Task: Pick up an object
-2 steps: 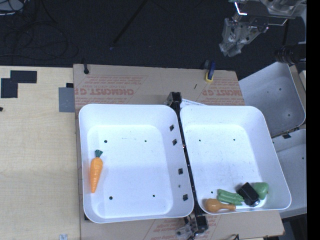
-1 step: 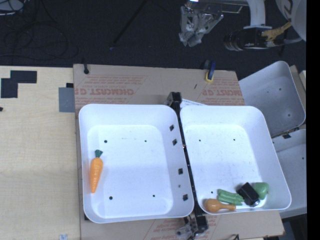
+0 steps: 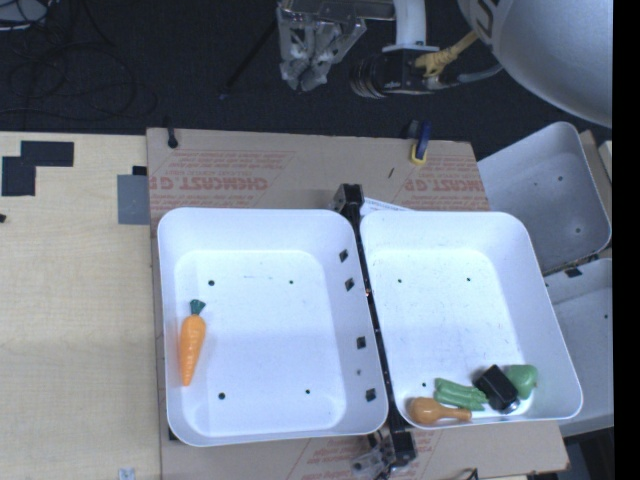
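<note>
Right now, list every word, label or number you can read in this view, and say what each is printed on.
None can be quoted with confidence.
cardboard sheet, far edge: red print, upside down, too blurred to read.
Same sheet, near edge: red fragments, unreadable.
arm: dark lettering on its shell, cut off, unreadable.

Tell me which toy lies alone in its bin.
The orange carrot, by the left wall of the left bin. The other toys, green, black and orange-tan, crowd together in the right bin's near corner.
</note>
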